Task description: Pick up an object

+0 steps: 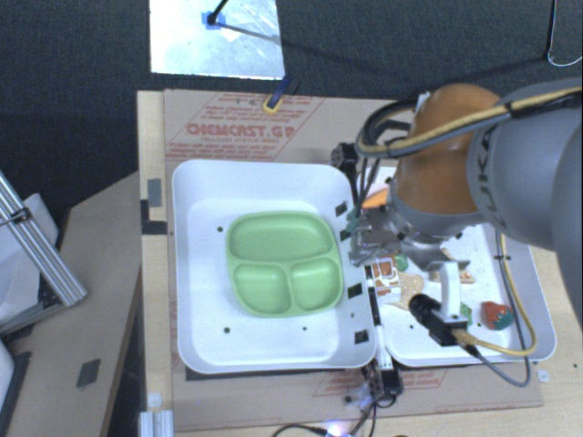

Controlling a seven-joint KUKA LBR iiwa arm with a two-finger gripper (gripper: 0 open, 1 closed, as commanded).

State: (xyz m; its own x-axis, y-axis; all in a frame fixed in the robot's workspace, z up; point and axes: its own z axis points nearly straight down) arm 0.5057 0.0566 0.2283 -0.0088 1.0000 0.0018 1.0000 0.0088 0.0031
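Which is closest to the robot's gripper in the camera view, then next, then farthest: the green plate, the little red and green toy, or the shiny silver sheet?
From the gripper:
1. Green plate, in the left bin right beside it.
2. Red and green toy, in the right bin's near right corner.
3. Silver sheet, far off beyond the bins, at the top.

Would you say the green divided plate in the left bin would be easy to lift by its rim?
The green plate looks moulded and stiff, so it probably would not flex. It lies flat and wide in the left bin, so tipping seems unlikely. Its smooth, glossy-looking rim may slip.

Divided plate (281,264) in left bin (196,198)
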